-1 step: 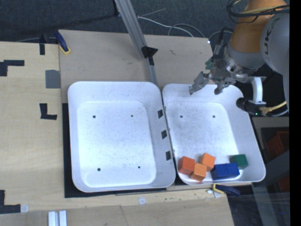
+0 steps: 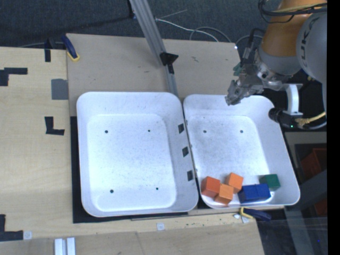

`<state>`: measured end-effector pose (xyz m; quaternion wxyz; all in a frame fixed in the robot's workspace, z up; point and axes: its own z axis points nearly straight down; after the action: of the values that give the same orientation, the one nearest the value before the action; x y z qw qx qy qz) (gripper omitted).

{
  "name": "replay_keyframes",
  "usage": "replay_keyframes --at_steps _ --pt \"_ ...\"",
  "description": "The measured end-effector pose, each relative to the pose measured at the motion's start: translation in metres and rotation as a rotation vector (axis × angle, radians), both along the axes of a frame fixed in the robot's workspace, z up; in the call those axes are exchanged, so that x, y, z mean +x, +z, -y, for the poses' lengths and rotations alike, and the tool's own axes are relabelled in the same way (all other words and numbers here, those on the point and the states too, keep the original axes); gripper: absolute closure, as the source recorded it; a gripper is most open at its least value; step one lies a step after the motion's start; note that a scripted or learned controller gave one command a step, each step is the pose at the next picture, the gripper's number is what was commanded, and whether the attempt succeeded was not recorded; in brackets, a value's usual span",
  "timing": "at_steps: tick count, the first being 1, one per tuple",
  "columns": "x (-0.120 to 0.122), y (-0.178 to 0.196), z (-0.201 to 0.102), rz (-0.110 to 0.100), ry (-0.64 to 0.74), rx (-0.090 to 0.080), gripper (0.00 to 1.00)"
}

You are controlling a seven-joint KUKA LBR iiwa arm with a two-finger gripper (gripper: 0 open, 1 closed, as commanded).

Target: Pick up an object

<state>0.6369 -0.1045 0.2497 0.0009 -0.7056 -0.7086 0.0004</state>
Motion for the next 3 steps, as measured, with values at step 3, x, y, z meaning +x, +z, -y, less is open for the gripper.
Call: replay_keyframes --at_steps 3 --pt "-0.042 0.017 -0.111 -0.002 -0.001 0.0 1.0"
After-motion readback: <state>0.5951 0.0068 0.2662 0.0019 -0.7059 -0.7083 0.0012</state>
